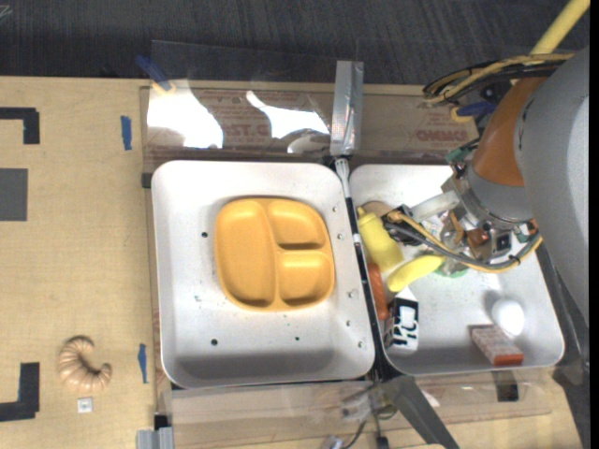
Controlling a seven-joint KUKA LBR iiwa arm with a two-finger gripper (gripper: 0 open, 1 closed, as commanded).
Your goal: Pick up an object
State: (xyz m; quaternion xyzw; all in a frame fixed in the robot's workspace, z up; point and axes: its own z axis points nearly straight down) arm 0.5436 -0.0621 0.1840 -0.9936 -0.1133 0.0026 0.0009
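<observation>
Where bins meet: smooth yellow plastic banana (415,270), curved.

Grey arm (562,138), orange band, yellow-black cables

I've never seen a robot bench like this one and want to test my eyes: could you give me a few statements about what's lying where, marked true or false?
1. A yellow divided tray lies in the left bin. True.
2. The white ball lies in the left bin. False: it lies in the right bin.
3. The arm reaches over the right bin. True.
4. The curled tan toy lies inside a bin. False: it lies on the bench, left of both bins.
5. A yellow banana lies in the right bin. True.
</observation>
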